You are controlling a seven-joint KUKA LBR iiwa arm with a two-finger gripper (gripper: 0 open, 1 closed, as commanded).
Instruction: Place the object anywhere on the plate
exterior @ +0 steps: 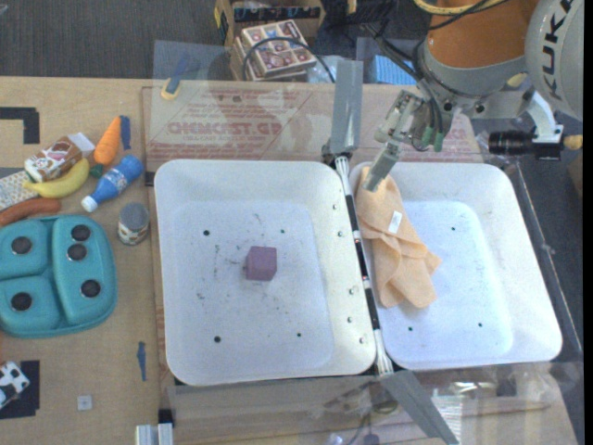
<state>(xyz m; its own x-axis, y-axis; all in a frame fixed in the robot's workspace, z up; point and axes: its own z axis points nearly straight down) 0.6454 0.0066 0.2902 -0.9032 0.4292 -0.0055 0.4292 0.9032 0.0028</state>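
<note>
A limp, crumpled peach cloth [397, 244] lies along the left side of the right bin [491, 341], its upper corner pinched and lifted between the nearly shut fingers of the gripper [374, 178] at the bin's upper-left rim, with bare floor to its right.

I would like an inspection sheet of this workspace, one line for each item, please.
Surface: wooden bench bearing a left white bin and a right white bin, side by side.
Job's things: purple cube in the left bin; orange cloth draped at the right bin's left edge; plate, nothing seen.
Clutter: teal tray, banana, carrot, small bottle, can left of the bins.
Grippers: gripper touching the cloth's upper end; grasp cannot be told.
Cables: yellow cable on the arm.
Surroundings: cardboard box behind the bench.
</note>
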